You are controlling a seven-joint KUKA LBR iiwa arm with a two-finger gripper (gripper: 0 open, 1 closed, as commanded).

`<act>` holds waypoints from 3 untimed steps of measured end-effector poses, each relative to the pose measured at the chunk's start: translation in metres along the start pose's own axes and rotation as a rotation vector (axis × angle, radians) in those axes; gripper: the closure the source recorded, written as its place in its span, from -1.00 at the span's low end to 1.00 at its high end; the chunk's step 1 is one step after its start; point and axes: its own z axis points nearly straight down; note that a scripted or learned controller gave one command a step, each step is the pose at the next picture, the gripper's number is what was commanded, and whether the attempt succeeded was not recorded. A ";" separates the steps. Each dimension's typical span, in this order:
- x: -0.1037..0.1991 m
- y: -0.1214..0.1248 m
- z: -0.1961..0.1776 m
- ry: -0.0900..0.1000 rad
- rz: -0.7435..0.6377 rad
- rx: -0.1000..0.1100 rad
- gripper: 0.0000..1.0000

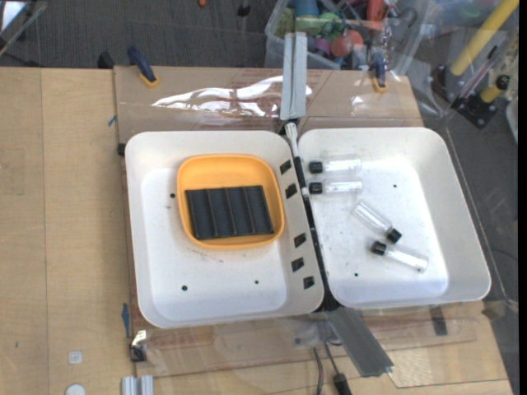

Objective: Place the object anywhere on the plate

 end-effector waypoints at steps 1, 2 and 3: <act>-0.003 -0.001 0.000 0.000 -0.300 -0.001 1.00; -0.003 -0.001 0.000 -0.001 -0.669 -0.003 1.00; -0.003 -0.001 0.001 -0.001 -1.049 -0.005 1.00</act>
